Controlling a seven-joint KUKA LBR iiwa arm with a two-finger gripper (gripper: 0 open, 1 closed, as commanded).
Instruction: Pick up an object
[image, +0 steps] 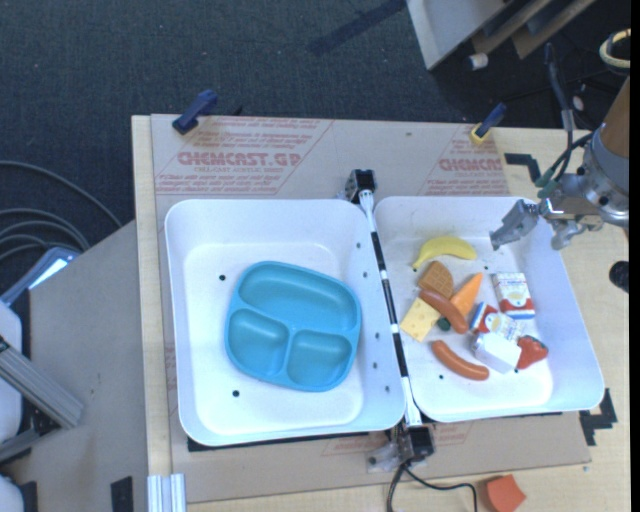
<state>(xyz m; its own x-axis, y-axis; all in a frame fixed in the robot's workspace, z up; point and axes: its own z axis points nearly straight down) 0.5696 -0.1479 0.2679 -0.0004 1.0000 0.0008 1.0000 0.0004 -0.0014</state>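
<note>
Gripper hangs over the far right part of the right bin, fingers spread open, nothing between them. One finger points left toward the banana; they're apart, not touching.

Right bin contents, clustered mid-bin:
- banana at the far side, curved, lying flat
- brown waffle just near of it
- carrot beside the waffle on its right
- cheese wedge on the left, close to the divider
- two sausages: one slanting between cheese and carrot, the other nearer, lying alone
- milk carton on the right, red/white
- white box near of the carton, with a red piece touching its right side; can't tell what that one is

Left bin holds a blue tray, three compartments, roughly centred.

Orange block sits on the bench, outside the bins, at the near right edge.
</note>
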